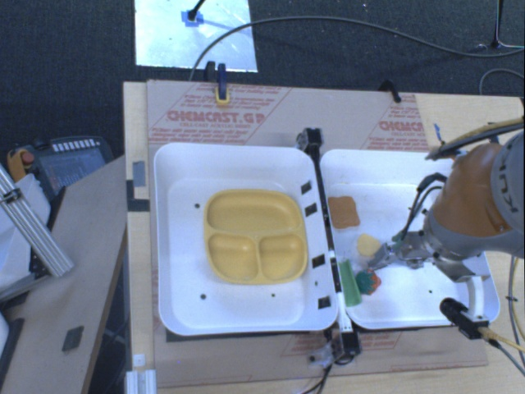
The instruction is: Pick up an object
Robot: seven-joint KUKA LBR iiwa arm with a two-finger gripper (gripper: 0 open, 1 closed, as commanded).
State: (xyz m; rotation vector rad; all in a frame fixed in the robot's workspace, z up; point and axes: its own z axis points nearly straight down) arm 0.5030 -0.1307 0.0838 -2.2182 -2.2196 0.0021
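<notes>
Two glossy white bins (246,158) sit on printed cardboard, the left holding a smooth yellow divided tray (250,236). Whether the gripper (379,259) has closed on the small reddish object (368,282) beneath cannot be told.

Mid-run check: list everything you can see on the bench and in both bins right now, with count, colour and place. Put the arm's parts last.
left bin: 1, white, left half of the bench.
right bin: 1, white, right half of the bench.
divided tray: 1, yellow, three compartments, middle of the left bin.
flat brown piece: 1, orange-brown, upper left of the right bin.
pale yellow piece: 1, below the brown piece.
green piece: 1, along the right bin's left wall.
small red and green object: 1, beside the green piece.
arm: 1, grey with orange band, over the right bin.
gripper: 1, dark, low among the small pieces; grasp unclear.
</notes>
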